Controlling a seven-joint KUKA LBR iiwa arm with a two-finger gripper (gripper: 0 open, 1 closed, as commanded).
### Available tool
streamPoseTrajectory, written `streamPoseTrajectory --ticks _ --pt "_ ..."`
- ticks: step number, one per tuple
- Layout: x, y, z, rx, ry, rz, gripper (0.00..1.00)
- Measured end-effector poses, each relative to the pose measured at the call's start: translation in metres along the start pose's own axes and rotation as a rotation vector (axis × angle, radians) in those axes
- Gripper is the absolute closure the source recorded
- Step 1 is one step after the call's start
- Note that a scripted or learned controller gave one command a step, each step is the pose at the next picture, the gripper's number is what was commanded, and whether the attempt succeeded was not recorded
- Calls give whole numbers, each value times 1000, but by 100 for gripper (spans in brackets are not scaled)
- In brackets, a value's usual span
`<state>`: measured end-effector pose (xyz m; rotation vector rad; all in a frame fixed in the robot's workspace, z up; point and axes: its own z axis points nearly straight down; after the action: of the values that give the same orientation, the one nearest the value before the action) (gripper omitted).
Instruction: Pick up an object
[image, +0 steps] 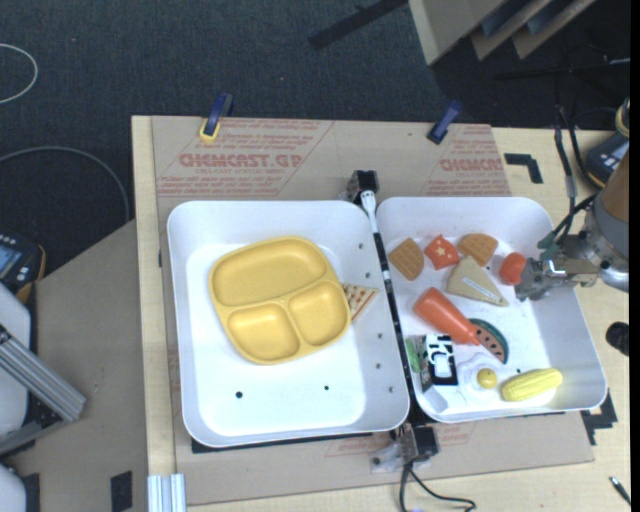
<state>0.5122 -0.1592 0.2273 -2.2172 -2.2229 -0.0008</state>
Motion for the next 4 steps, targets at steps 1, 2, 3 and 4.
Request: streamPoseTrajectory --ticks 1,2,3,4 --pt "48 10 7 1 0 -1 100" --pt "100 9 16 1 0 0 100" --pt "146 9 18 1 0 0 100" --pt "197 20 5 -4 -1 -3 100"
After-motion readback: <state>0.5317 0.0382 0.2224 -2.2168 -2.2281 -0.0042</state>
